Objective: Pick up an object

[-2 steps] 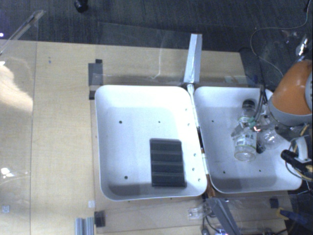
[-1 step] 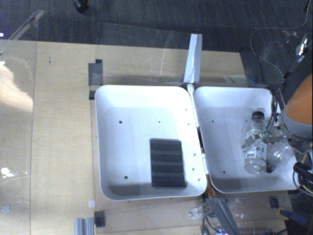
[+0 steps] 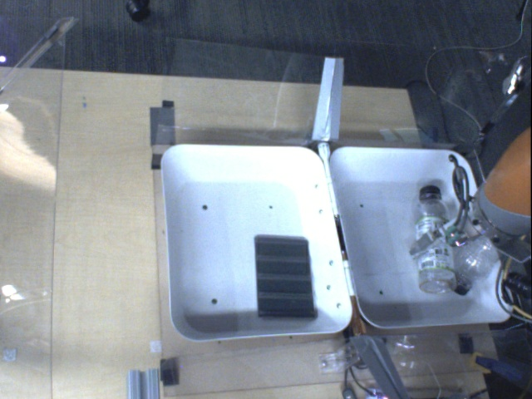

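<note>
A clear plastic bottle (image 3: 431, 243) with a dark cap lies lengthwise in the right bin (image 3: 374, 223), cap toward the far wall. My gripper (image 3: 457, 238) comes in from the right, low in the bin and right against the bottle's right side. Clear plastic and cables blur its tip. The grey arm with its orange band (image 3: 509, 185) hangs over the bin's right rim. A black ribbed block (image 3: 284, 276) lies flat in the left bin (image 3: 216, 181), near the front wall.
A metal post (image 3: 328, 98) rises behind the seam between the two bins. Cables and clamps crowd the bench front below the right bin (image 3: 382, 372). A clear panel stands along the bench's left side.
</note>
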